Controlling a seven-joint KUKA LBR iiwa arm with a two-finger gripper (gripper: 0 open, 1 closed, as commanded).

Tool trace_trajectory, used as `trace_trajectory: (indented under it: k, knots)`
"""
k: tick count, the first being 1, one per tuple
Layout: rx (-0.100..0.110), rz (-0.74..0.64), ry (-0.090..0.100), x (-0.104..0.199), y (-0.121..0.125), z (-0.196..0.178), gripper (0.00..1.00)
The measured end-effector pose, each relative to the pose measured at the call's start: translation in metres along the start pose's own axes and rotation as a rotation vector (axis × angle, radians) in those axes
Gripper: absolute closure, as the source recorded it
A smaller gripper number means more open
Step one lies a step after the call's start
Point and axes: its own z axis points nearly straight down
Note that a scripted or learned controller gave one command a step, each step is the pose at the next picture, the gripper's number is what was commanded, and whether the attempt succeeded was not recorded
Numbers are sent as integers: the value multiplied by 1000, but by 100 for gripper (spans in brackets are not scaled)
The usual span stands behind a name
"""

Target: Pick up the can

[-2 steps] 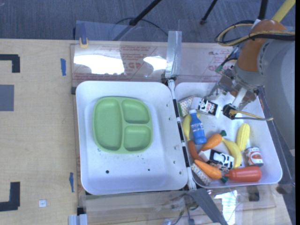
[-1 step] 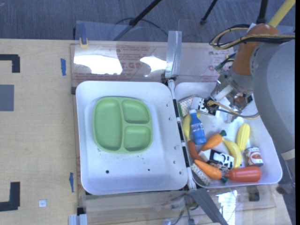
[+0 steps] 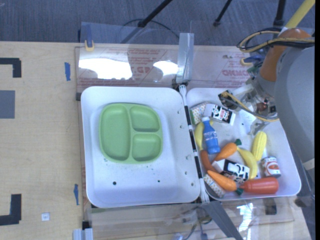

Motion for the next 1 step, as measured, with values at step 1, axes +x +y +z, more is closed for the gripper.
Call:
trace_trajectory:
  k: [1]
  knots:
    - [0, 0, 0, 0, 0, 0, 0]
